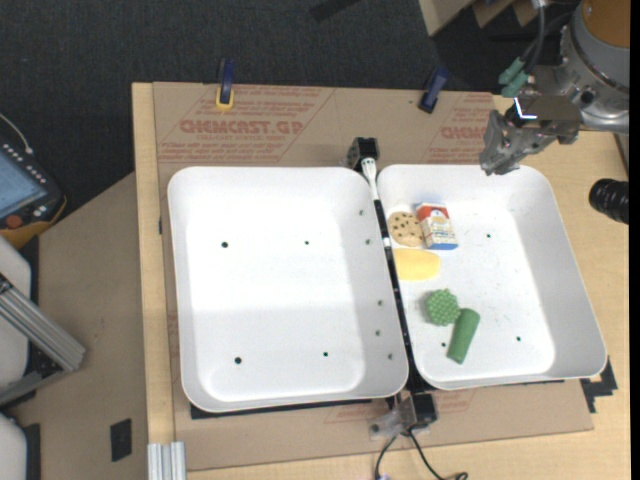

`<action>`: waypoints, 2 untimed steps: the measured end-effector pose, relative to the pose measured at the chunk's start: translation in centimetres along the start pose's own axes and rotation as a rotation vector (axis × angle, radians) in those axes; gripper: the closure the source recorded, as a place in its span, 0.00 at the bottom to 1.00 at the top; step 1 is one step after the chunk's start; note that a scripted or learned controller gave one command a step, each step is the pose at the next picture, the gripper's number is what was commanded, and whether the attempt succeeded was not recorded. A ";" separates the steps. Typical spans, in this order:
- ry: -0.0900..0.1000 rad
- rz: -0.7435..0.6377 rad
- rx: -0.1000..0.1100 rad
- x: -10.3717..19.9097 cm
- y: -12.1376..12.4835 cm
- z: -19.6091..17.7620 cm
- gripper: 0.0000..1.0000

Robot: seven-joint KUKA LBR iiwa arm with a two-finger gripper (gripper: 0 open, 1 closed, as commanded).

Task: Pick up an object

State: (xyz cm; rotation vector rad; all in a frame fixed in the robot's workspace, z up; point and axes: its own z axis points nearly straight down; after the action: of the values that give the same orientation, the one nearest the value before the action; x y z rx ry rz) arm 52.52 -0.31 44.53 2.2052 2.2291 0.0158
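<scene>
Camera view: brown board (300,118) under the bins carries red print, "CHEMCAST GP" readable along its far edge left of centre; a second copy near the far right corner is cut off by the gripper and right bin, only fragments legible. Small carton (436,226) has a red top and some blue/orange graphic on white; text too small to read.

Gripper (500,158) sits over the far edge of the right bin (560,268), near its far right corner. Fingers are a dark blur against the board, so open or closed: cannot tell. Nothing visible between them. Arm wrist is cropped by the top right corner of the frame.

Objects all in the right bin, clustered toward its left wall: cookie with dark chips (404,228) touching the carton's left side, yellow flat piece (416,264) just in front of both, knobbly green ball (442,306) nearer the front, green cylinder (463,335) touching it, tilted, closest to the front edge. What the yellow piece is: unclear.

Left bin (200,268) shows four dark dots on its floor. Blue clamp (226,85) and another (433,88) pin the board's far edge. Black clip (363,153) joins the bins at the far side, one more (415,408) at the front with a cable. Dark carpet floor beyond; a device with a blue screen (20,190) is cut off at the left edge.
</scene>
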 end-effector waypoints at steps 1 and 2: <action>-0.003 0.014 0.023 -1.7 -4.2 9.2 1.00; -0.001 0.004 0.005 4.2 -4.6 4.4 1.00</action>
State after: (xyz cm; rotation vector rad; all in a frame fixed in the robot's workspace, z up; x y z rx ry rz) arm 47.96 3.83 40.07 2.2113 2.2275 0.0089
